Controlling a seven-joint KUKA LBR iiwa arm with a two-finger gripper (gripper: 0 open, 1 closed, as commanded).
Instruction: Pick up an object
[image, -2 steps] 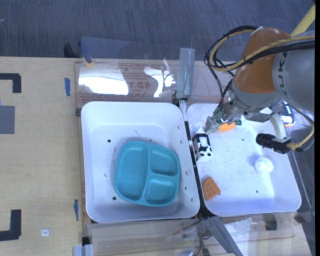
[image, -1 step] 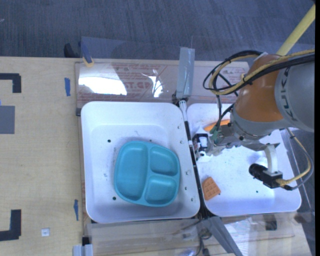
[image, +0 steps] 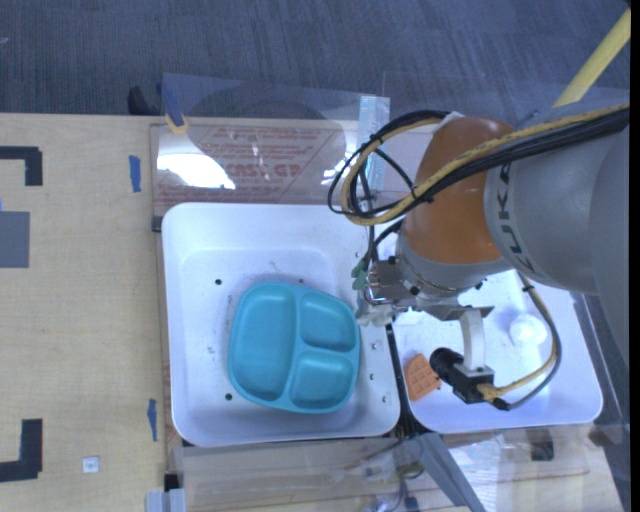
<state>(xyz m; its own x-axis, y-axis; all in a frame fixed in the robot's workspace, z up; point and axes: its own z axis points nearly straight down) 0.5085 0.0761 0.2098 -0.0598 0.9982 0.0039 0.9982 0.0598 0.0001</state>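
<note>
A light blue divided plate (image: 293, 345) lies in the left bin (image: 200, 250), toward its front right. In the right bin (image: 575, 395), a small orange object (image: 421, 375) rests near the front left corner and a small white object (image: 525, 328) sits further right. My gripper (image: 376, 292) hangs under the grey and orange wrist, over the wall between the two bins, just beyond the plate's right edge. The arm hides most of it, and nothing shows as held in it.
A clear plastic sheet (image: 260, 155) with reddish print lies behind the left bin. The pale wooden bench top (image: 75, 300) stretches out to the left. My arm covers much of the right bin's back half.
</note>
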